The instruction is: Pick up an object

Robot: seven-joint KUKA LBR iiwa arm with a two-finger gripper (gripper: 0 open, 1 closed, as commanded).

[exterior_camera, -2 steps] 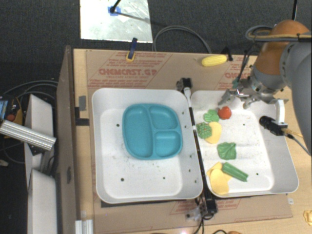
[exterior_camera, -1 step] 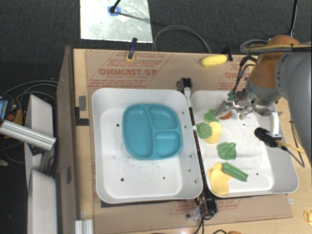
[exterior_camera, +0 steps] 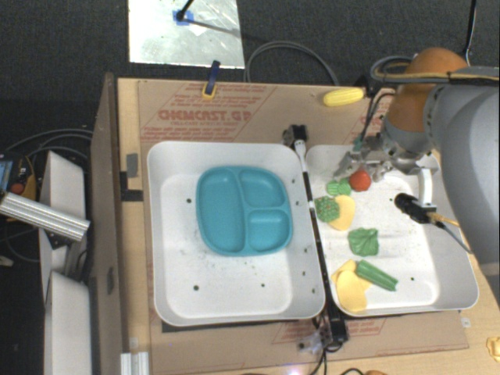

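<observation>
Left bin (exterior_camera: 168, 287): one blue divided plate (exterior_camera: 244, 211). Right bin (exterior_camera: 449, 287): red round toy (exterior_camera: 359, 181) at the far end, with green toy pieces (exterior_camera: 363, 241) and yellow toy pieces (exterior_camera: 351, 289) nearer the camera than it. Gripper (exterior_camera: 366, 162) is just above the red round toy; can't tell how far open it is or whether it has a grasp.

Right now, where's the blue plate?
In the camera view, the blue plate sits in the middle of the left bin, away from the toys in the other bin.
</observation>
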